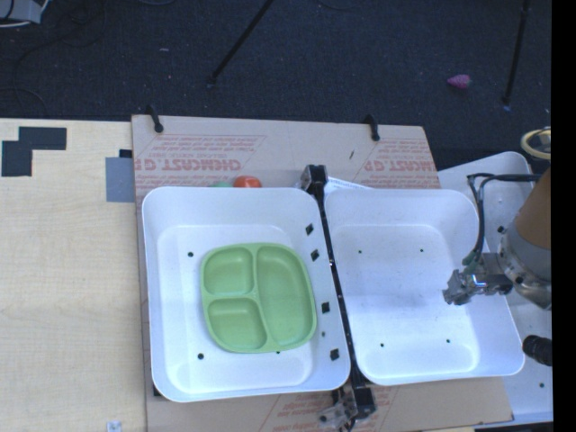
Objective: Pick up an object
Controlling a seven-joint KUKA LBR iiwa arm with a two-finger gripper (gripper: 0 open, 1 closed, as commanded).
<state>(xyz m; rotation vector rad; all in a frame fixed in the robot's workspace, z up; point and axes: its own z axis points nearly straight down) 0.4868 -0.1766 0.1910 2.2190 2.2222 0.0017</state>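
Across the cardboard sheet (270, 151) beyond both bins runs reddish printed lettering too faint to read, while the green divided plate (258, 297) lies in the left bin (171, 241) and the gripper (459, 288) hangs over the right bin's (396, 232) right side.

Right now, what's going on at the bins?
The gripper sits low over the right edge of the right bin, with nothing visibly held. The one pickable object in the bins, a green divided plate, lies flat in the left bin, far from the arm and untouched.
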